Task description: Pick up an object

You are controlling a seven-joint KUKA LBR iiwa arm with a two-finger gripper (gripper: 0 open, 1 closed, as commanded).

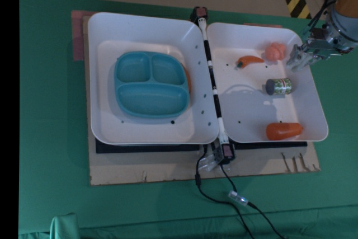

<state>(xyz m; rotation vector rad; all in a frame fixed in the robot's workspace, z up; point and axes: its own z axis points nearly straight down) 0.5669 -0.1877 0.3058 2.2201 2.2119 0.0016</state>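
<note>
Gripper [297,62] sits over the right bin's [246,120] far right edge, fingers apart, nothing between them. Nearest candidates: pink lumpy toy [274,52] just to its left, small can [279,87] lying on its side just below-left (likely to roll). Carrot [249,61] further left; orange piece [284,131] well below. Best approach: centre over one target, descend straight, close across the narrow axis.

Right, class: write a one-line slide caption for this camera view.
Claw hovers at right bin's edge near pink toy, carrot and can; teal plate fills left bin.
</note>
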